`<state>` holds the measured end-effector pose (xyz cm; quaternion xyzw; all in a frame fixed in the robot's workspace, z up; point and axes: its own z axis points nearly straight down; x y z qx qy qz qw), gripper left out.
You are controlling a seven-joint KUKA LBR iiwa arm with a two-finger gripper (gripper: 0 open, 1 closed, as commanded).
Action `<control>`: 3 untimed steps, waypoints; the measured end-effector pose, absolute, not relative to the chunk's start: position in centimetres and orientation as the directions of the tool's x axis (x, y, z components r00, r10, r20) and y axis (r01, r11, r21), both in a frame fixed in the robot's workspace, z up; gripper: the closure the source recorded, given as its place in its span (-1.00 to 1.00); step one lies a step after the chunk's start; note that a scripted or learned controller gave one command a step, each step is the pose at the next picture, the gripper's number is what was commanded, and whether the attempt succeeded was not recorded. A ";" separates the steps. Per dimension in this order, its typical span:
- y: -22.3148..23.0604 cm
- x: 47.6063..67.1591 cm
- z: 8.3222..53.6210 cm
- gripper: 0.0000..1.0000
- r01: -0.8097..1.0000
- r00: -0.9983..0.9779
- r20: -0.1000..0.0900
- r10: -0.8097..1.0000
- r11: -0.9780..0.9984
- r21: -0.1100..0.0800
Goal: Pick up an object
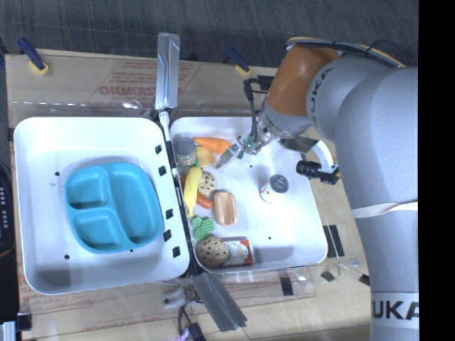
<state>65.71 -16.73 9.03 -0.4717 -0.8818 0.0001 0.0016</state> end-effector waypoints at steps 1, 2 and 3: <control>-15.1 65.6 9.0 -1.00 0.935 -0.354 0.004 0.935 0.354 -0.006; -15.1 65.7 9.9 1.00 0.934 -0.357 0.004 0.934 0.357 -0.007; -7.9 66.0 19.6 1.00 0.954 -0.301 -0.002 0.954 0.301 0.007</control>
